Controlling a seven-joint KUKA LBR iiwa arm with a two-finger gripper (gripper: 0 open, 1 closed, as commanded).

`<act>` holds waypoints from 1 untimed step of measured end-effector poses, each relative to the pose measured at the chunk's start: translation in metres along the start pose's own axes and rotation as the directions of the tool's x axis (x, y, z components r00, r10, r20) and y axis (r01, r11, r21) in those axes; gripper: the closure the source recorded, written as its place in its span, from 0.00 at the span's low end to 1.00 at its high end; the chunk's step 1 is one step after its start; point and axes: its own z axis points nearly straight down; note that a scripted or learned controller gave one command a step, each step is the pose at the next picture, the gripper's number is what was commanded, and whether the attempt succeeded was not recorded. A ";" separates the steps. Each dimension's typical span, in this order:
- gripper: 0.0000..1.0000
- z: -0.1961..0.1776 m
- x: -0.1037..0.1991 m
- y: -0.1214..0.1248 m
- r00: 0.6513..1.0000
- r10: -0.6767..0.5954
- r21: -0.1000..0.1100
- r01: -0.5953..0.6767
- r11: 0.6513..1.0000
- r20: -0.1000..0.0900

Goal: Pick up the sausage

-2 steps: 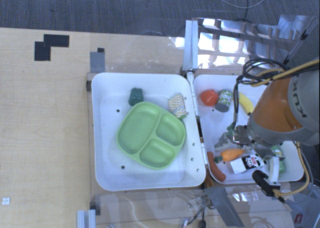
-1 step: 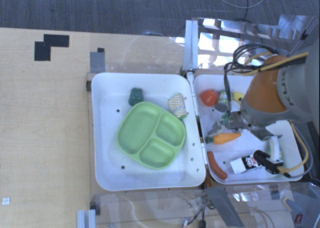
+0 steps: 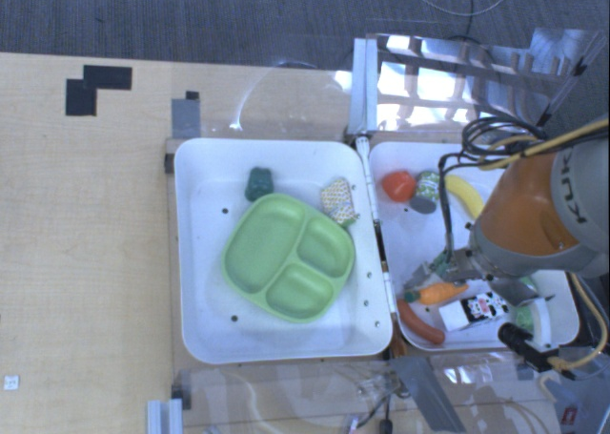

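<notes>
The green divided plate (image 3: 289, 258) sits in the left bin (image 3: 195, 327) and serves as the anchor here. Just above its upper-left rim lies a small dark green object (image 3: 259, 183), and touching its upper-right rim is a patterned yellowish piece (image 3: 337, 199). To the right of the plate, past the divider, the right bin (image 3: 393, 232) holds a red tomato-like item (image 3: 398, 185) at the top, with a yellow banana (image 3: 465, 196) further right. Lower down — right of the plate's bottom corner — the sausage (image 3: 420, 321) lies against the bin's near wall, an orange carrot (image 3: 441, 294) just above it, and a white carton (image 3: 484, 310) beside them. The arm (image 3: 534, 208) hangs over this bin; its gripper (image 3: 456, 267) is above the carrot — whether it is spread or closed, I cannot tell.
</notes>
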 end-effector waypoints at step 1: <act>1.00 -0.011 0.000 0.003 1.000 -0.001 -0.006 0.001 1.000 0.001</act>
